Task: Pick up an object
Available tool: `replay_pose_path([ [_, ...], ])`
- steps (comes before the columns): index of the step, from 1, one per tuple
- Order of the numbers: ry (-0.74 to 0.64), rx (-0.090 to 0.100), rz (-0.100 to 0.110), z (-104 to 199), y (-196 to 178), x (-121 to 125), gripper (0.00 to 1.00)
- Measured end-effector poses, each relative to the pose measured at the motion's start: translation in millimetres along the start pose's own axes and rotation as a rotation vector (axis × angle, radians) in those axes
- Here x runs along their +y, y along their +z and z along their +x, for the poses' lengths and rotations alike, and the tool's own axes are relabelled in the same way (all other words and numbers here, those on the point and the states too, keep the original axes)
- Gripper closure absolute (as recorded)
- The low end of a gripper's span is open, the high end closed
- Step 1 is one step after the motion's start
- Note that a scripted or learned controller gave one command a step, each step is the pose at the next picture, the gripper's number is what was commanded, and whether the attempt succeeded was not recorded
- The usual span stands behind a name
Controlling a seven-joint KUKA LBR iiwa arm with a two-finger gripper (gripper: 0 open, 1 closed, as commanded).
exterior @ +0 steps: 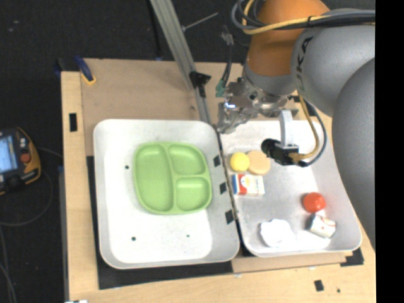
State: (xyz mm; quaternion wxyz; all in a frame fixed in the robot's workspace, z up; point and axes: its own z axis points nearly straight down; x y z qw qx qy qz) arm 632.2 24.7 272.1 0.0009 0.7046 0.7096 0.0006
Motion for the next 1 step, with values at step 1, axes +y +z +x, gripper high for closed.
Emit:
replay_pose_path([
  [1, 0.002, -0.001, 0.001, 38.7, 23.2, 17.1, 1.0],
])
